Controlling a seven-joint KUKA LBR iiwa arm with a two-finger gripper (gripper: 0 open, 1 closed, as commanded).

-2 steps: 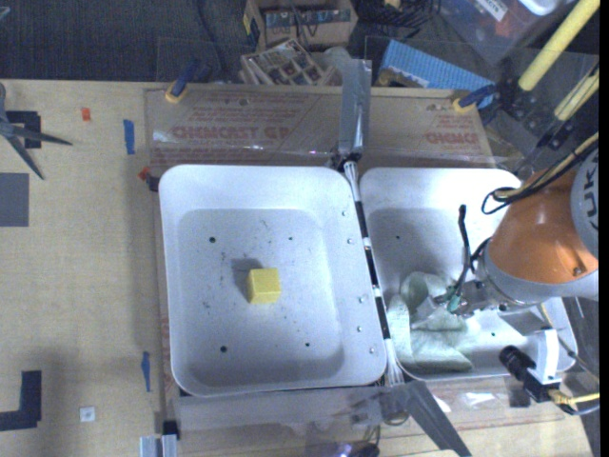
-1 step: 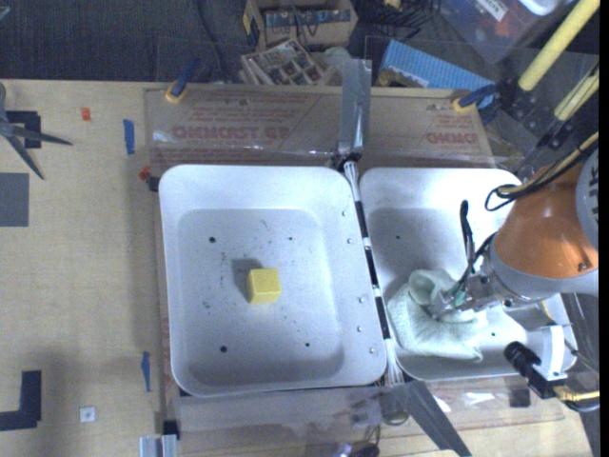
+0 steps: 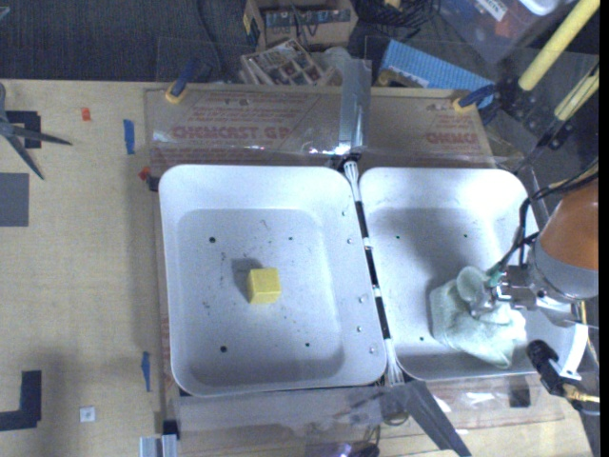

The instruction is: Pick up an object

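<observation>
Reaching in from the right, the arm (image 3: pixel 573 244) sets its gripper (image 3: pixel 493 296) down on a crumpled pale cloth (image 3: pixel 464 329) at the near right of the right bin (image 3: pixel 438 185). How far the gripper is open, and whether it grips the cloth, cannot be told. A yellow block (image 3: pixel 265 285) lies well apart, near the middle of the left bin (image 3: pixel 249 185).

The arm (image 3: pixel 563 272) is rounded and grey, with a broad orange band (image 3: pixel 579 230) above the wrist. Thin black cables (image 3: pixel 522 228) curve along its side. The housing of the jaws is small, blocky, of pale silver metal.
</observation>
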